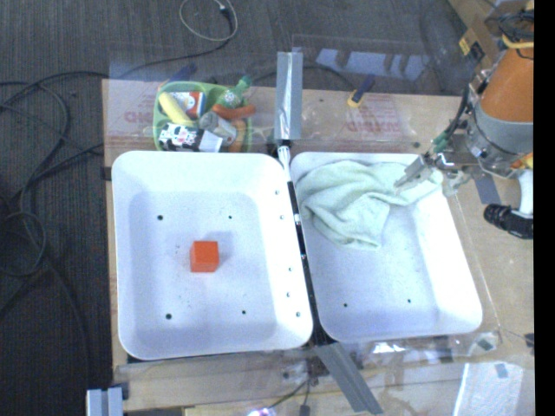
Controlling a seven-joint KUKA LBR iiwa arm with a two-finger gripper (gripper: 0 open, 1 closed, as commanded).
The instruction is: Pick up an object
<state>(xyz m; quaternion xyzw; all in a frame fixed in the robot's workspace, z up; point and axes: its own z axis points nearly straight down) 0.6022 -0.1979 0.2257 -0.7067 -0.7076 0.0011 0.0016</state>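
Observation:
An orange-red cube [205, 256] sits alone near the middle of the left bin [139, 180]. A crumpled pale green cloth [355, 202] lies in the back half of the right bin [434, 302], with one corner stretching right toward the rim. My gripper [429, 178] hangs over that corner at the bin's back right edge. It is open, its fingers spread either side of the cloth's tip. Whether they touch the cloth I cannot tell. Nothing is lifted.
A small green basket [201, 115] of toys stands behind the left bin. An upright grey metal post [288, 94] rises at the back, between the bins. The arm's orange band [507, 89] sits at the far right, with black hardware [507, 219] below it.

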